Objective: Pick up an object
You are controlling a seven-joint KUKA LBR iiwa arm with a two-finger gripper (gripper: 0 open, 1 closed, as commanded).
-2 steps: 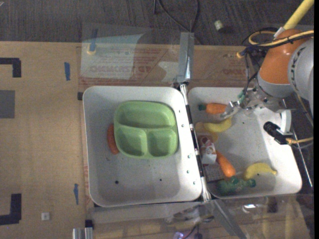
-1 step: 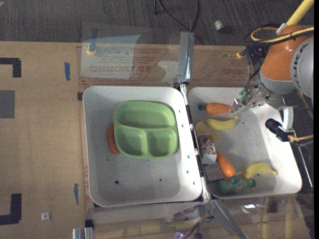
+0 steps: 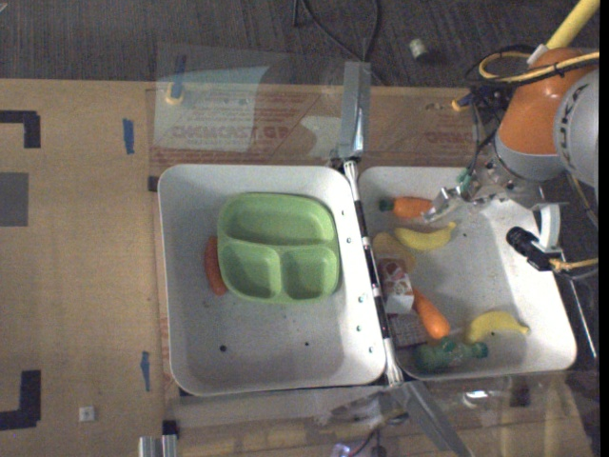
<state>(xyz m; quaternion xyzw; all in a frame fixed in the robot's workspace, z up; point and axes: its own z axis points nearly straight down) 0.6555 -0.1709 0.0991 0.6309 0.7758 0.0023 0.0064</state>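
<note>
Two shallow white plastic bins with rounded corners sit side by side on a tan cardboard-like tabletop [image 3: 76,293] marked with black corner brackets and bits of blue tape. The left bin [image 3: 190,350] holds a smooth, light-green divided tray [image 3: 279,246] with three compartments, one long and two smaller; an orange carrot-shaped piece [image 3: 214,265] lies against the tray's left edge, partly tucked under it.

The right bin [image 3: 533,341] holds glossy toy food. An orange carrot with a green top [image 3: 407,206] lies near the far wall, with a curved yellow banana [image 3: 425,238] just beside it. Along the left wall is a small printed packet [image 3: 397,282], and a second orange carrot [image 3: 430,317] lies near it. A second banana [image 3: 496,326] and a dark-green bottle-like item [image 3: 447,354] lie near the front wall.

The metallic gripper [image 3: 455,201] hangs over the far part of the right bin, its tip just beside the first banana and the green-topped carrot; whether the jaws are apart or together cannot be told
</note>
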